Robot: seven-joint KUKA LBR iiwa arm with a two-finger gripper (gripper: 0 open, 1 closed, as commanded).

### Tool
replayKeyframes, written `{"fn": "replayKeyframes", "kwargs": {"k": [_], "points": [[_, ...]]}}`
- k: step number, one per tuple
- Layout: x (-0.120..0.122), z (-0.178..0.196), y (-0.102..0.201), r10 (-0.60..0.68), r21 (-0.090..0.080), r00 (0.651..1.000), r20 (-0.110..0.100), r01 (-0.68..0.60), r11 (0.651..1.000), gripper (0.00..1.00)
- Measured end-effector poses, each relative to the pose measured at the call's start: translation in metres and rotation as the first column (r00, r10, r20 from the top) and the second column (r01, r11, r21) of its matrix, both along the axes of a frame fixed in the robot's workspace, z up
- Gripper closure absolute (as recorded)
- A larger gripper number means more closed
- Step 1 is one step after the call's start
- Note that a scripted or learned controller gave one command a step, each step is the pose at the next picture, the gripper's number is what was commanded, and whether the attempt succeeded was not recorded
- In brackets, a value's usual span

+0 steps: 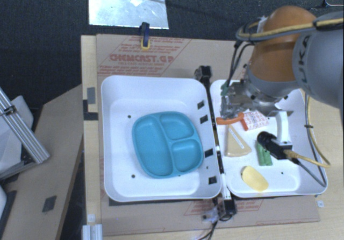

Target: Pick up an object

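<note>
Orange stick (227, 121): lies in the right bin (287, 178), close to its left wall, directly under the gripper (231, 105), which hangs low over it. Gripper state: you cannot tell from this slant whether it is released or clenched, and nothing can be seen held in it. Neighbours: red-and-white packet (255, 120), at the stick's right end, touching or just beside it; clear triangle (237, 143), just below the stick; green block (263, 155), yellow oval (254, 178) and white bar (282, 126), further off in the same bin. Left bin (118, 126): blue divided plate (166, 143), well apart from the gripper. Hazards, as judgement: the stick looks thin and flat on the floor, so a descent that stops short would likely close on air. You should expect the packet to be nudged or pinched along with the stick, given how close they sit. Crowding against the bin wall may block one side of the grasp. The triangle's edge nearby could catch and be dragged.
</note>
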State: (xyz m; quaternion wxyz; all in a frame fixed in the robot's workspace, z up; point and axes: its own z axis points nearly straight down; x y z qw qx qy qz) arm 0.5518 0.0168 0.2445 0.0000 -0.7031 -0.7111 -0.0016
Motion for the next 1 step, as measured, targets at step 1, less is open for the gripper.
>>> {"fn": "replayKeyframes", "kwargs": {"k": [1], "points": [[-0.0021,-0.0042,0.0435,-0.002,-0.001,1.000,-0.001,0.002,1.000,1.00]]}}
